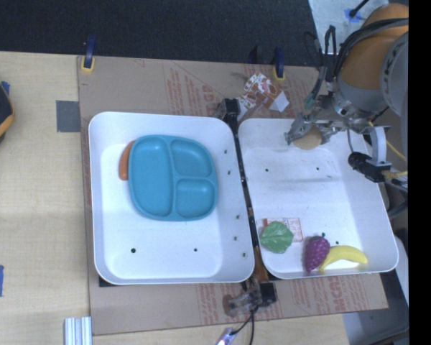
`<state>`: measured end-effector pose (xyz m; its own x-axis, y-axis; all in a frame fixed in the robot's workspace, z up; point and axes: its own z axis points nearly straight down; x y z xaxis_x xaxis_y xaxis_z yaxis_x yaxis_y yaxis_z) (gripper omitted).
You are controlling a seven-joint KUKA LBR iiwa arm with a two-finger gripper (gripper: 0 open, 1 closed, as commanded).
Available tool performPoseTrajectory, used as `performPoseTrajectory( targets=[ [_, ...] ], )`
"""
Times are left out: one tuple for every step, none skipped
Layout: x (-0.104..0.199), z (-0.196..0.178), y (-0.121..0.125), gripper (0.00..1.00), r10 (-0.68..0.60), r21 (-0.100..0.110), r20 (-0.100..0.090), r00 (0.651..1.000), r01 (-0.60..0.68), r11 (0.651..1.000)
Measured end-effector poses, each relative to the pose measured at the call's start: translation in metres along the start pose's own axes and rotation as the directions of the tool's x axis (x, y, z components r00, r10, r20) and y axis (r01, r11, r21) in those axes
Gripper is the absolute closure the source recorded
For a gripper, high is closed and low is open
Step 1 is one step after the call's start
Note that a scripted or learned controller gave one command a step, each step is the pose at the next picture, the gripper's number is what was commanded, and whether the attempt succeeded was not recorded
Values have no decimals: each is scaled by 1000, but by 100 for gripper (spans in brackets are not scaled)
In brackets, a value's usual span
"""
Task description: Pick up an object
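Nearest, along the right bin's front edge: yellow banana, purple grapes, green leaf beside a small card. In the left bin: blue divided plate over an orange item. Farthest, at the right bin's back edge: gripper low over a tan object, touching it; finger spread impossible to tell.

tan object | right bin's far edge | under gripper
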<state>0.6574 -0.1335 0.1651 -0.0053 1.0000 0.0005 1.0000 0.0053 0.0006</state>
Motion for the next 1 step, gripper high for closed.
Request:
performPoseTrajectory(
  targets=[
    [75, -27, -28, 100, -1, 5, 0, 1000, 1, 1000]
  ],
)
